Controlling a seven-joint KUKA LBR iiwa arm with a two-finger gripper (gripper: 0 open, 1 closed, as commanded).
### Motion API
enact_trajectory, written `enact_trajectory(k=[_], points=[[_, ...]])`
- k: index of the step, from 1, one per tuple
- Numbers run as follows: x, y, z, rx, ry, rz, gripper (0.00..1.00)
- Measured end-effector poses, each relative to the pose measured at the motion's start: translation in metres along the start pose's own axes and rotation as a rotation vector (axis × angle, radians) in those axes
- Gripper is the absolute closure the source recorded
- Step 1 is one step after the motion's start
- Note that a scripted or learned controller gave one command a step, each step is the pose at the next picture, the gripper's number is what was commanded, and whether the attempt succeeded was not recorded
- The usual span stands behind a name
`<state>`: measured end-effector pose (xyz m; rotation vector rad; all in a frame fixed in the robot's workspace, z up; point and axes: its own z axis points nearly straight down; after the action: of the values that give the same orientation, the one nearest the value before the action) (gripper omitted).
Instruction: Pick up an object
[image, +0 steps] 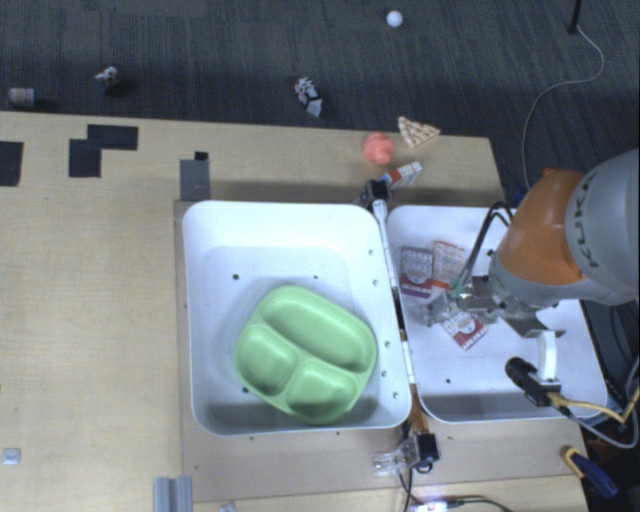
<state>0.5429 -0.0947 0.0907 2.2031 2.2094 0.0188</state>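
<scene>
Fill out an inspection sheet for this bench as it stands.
Surface: tan bench bearing left bin and right bin.
Job's things: green divided plate tilted in left bin; small printed packets in right bin.
Clutter: pink ball and wedge-shaped toy at the bench's far edge.
Grippers: gripper low over the packets in right bin.
Cables: black cable on the floor; wires at the near edge.
Surroundings: dark carpet with small scattered items.
</scene>
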Motion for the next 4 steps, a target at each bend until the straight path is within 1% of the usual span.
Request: enact_trajectory(k=[1, 2, 3, 4], points=[[0.000, 0.003, -0.013, -0.009, -0.001, -0.001, 1.00], [0.000, 0.003, -0.013, -0.008, 0.000, -0.001, 0.00], [0.008, -0.049, -0.001, -0.003, -0.002, 0.001, 0.00], [0.008, -0.047, -0.012, -0.007, -0.002, 0.001, 1.00]])
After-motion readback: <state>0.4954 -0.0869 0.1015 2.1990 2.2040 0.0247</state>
